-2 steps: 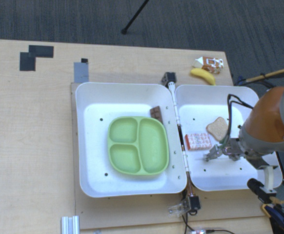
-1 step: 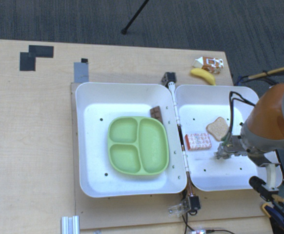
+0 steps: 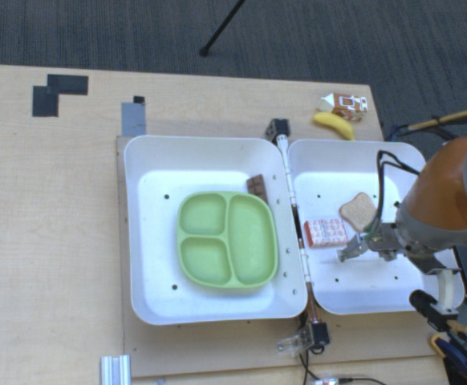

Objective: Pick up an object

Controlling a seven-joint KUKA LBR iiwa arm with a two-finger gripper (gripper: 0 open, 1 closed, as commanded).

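The tabletop (image 3: 49, 215) is pale wood, and the two white bins sit side by side on it. The left bin (image 3: 157, 295) carries a green divided plate (image 3: 227, 240) at its middle, with a small brown block (image 3: 257, 186) at the plate's one o'clock, hard by the bin's right wall. The right bin (image 3: 354, 291) holds the likely pickings: a red-and-white packet (image 3: 325, 233) lying flat near the bin's left wall, and a tan slice of toy bread (image 3: 359, 211) just beside it at the packet's two o'clock. The arm (image 3: 450, 207) leans in from three o'clock (big grey body, orange band), with its claw (image 3: 351, 253) low over the right bin's floor. Its fingers look spread, with nothing pinched between them. From the claw the packet lies close at about eleven o'clock, its long axis running nine to three; the bread sits a little farther at twelve. I'd judge the packet the nearer target, needing a short shift up-left. Beyond the bins, at twelve o'clock, a toy banana (image 3: 333, 124) and a small carton (image 3: 346, 103) rest on the tabletop.
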